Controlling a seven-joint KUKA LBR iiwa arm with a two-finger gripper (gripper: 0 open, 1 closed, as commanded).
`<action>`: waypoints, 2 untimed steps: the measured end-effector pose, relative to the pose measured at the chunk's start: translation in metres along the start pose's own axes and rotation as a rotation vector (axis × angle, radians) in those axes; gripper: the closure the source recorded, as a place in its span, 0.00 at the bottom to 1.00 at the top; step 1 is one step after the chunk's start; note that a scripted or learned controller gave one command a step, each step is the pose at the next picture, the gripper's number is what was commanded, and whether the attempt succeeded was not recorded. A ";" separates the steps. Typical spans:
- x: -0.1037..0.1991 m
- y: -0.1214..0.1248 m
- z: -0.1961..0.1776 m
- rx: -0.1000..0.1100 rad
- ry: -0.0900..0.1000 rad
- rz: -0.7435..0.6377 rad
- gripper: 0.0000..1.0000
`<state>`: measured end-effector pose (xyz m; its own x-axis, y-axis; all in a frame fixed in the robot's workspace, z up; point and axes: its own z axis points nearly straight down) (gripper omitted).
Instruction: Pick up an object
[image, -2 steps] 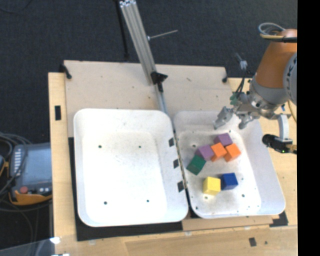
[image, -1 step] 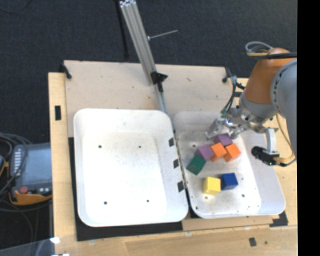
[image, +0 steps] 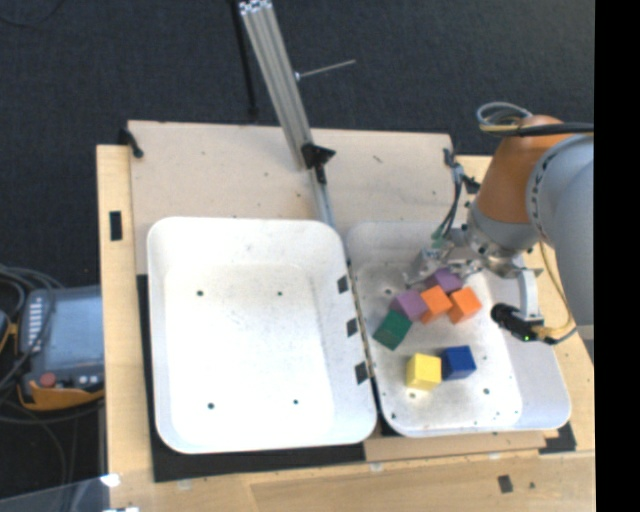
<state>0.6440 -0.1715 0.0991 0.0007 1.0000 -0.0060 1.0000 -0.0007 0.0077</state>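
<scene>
Blocks lie in the right bin (image: 545, 400): a purple block (image: 411, 304) and an orange block (image: 437, 302) just below the claw (image: 447, 268), green, yellow and blue ones further off. Nothing looks lifted yet, so the pick remains. Whether the claw is spread or closed I cannot tell. No readable writing shows.

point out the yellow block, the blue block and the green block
yellow block (image: 423, 370), camera view, top face
blue block (image: 459, 361), camera view, top face
green block (image: 393, 328), camera view, top face
</scene>
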 end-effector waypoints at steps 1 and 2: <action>-0.001 0.000 -0.011 -0.001 0.001 0.003 1.00; -0.003 0.000 -0.055 0.003 0.004 0.004 1.00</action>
<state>0.6439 -0.1738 0.1543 0.0044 1.0000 -0.0016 1.0000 -0.0044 0.0052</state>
